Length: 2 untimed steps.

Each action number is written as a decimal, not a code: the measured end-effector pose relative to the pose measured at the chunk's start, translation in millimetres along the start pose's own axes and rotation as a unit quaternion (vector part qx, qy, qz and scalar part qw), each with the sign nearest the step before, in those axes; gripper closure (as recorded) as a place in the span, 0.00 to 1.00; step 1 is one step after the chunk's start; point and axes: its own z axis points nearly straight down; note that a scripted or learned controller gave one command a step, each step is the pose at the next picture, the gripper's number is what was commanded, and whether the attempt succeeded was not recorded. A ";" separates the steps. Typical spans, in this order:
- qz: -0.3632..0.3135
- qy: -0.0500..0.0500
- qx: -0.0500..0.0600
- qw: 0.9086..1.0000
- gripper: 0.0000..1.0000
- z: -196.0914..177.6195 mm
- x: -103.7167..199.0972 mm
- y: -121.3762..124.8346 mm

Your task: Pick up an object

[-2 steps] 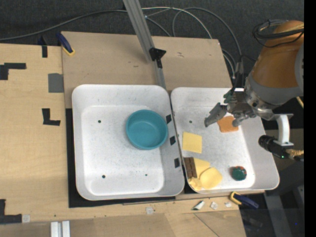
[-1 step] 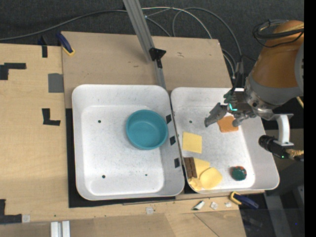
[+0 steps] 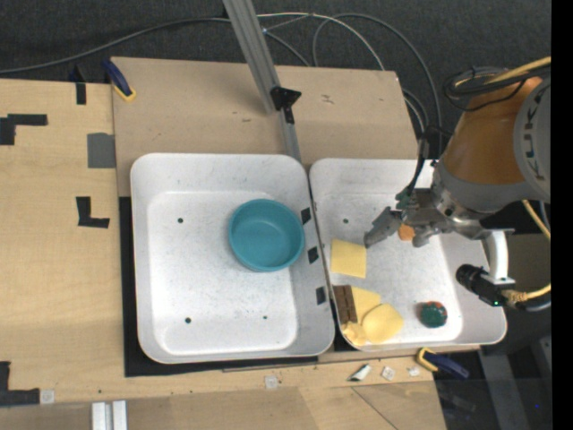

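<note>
My gripper (image 3: 394,228) hangs over the middle of the right bin (image 3: 376,182), below the grey and orange arm that comes in from the right. A small orange patch shows at the gripper's tip; I cannot tell whether it is an object or part of the tool. A pale yellow square block (image 3: 349,259) lies just left of and below the gripper. A brown bar (image 3: 346,303) and yellow rounded pieces (image 3: 377,321) lie at the bin's front. A small dark green object (image 3: 433,313) rests at the front right. A blue bowl (image 3: 265,234) sits in the left bin (image 3: 170,267).
A metal pole (image 3: 260,52) slants down to the wall between the bins. Cables run behind the bench. Black clips sit on the divider between the bins. Small bits of debris lie on the bench in front of the right bin.
</note>
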 end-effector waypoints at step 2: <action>0.000 0.001 0.000 1.000 0.00 93.5 7.1 -13.1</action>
